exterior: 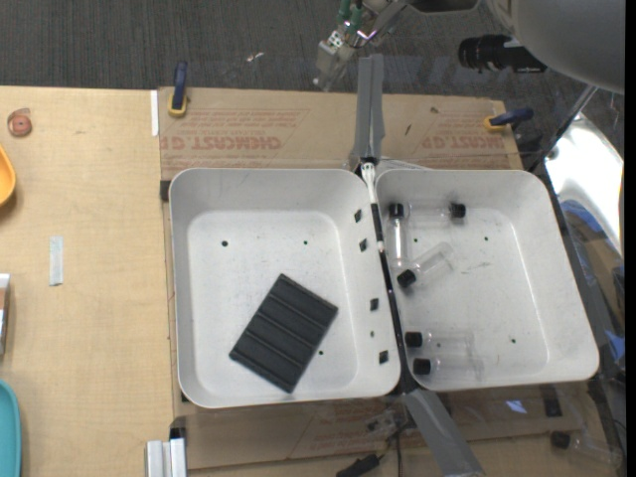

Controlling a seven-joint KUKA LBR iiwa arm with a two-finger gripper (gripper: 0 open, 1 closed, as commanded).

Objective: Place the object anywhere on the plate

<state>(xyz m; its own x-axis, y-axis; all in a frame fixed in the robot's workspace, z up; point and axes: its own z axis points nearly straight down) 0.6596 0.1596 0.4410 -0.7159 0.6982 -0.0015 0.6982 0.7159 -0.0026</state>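
Clear tubes with black caps lie scattered in the right bin, several of them. Most sit toward that bin's left side. One lies along the left wall, another rests tilted just beside it nearer the middle, and two lie close together near the front left corner. One more lies by the back wall, its cap pointing right. None of them touches the plate.

The plate, a dark ribbed rectangle, lies flat and turned at a slant in the left bin, toward its front, apart from the walls.

The tool hangs up beyond the back of the bins, over the dark floor, roughly in line with the seam where the two bins meet, and well apart from the tubes and the plate. Whether it is wide or narrow I cannot tell from here; nothing shows in its grasp. The grey arm bulks large at the upper right.

Both bins stand on a sheet of cardboard clamped at its back corners, beside a pale wooden worktop on the left.
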